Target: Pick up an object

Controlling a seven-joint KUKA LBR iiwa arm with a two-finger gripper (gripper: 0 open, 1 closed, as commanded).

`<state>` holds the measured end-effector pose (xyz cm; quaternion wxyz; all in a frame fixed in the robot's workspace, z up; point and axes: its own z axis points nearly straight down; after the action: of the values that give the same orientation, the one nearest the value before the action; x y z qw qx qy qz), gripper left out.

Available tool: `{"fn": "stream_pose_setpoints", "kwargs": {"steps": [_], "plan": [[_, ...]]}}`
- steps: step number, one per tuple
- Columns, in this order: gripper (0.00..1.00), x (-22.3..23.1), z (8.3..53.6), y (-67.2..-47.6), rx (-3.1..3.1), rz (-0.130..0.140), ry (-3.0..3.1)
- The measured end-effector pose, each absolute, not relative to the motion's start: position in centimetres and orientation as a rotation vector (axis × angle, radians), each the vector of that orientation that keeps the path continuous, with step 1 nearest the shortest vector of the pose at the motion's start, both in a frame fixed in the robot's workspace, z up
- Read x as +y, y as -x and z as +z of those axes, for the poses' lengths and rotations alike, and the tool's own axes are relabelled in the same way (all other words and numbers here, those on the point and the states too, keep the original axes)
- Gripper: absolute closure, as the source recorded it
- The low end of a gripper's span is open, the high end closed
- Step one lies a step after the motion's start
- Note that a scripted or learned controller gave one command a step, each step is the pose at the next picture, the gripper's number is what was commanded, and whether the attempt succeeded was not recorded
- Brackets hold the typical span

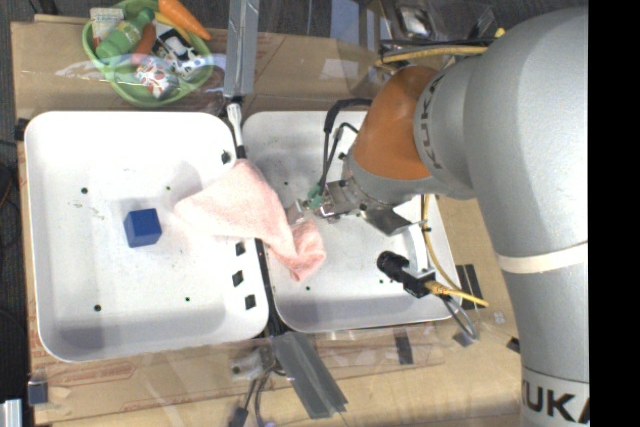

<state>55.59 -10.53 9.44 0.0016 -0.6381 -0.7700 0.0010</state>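
Two shallow white bins side by side on the desk (60, 45). Left bin (100, 300) has a blue cube (143, 227) sitting flat, a little toward that bin's left edge, well apart from everything else. Pink cloth (245, 205) is draped over the shared rim between the bins: wider part spread in the left bin near its right edge, narrower bunched end hanging into the right bin (350, 290) by its left edge.

Grey arm (520, 165) reaches in from the right, orange band (395, 130) over the middle of the right bin. End effector (318, 205) is low in the right bin, just beside the cloth's bunched end, maybe touching it, hard to say. Cannot tell if the end effector is released or clenched from this angle, and nothing is clearly gripped. Cloth lies slack on the bin floor and rim, not lifted.

Far left corner of the desk: green bowl (128, 93) full of small toys, an orange carrot (180, 15) poking over its far rim. Bowl sits just past the left bin's far edge.
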Motion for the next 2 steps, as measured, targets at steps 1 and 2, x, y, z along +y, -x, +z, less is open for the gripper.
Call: {"fn": "stream_pose_setpoints", "kwargs": {"steps": [1, 2], "plan": [[0.00, -12.29, 9.31, -55.34, -2.211, -0.001, 2.230], [0.00, -11.58, 9.26, -55.82, -2.698, 0.000, 1.605]]}}
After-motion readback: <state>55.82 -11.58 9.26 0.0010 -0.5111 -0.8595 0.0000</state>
